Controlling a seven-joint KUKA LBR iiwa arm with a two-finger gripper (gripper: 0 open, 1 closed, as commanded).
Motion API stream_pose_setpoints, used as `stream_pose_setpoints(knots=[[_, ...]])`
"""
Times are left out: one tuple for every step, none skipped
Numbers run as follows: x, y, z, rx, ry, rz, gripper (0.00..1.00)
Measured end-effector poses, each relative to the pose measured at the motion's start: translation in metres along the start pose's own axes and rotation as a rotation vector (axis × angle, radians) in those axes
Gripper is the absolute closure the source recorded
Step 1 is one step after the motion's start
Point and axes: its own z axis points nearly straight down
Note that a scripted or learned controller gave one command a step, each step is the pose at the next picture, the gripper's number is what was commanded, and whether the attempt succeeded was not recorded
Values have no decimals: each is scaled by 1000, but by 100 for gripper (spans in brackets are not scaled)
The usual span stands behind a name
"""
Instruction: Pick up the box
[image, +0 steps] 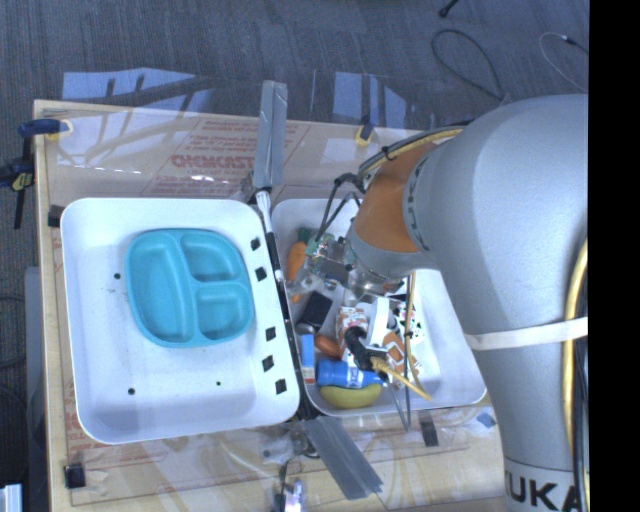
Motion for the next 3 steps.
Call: stream_pose_setpoints(knots=[[2,-1,-8,7,3,-5,100],[32,-26,-151,7,8,-107,100],[112,-48,-124,13,5,28,100]])
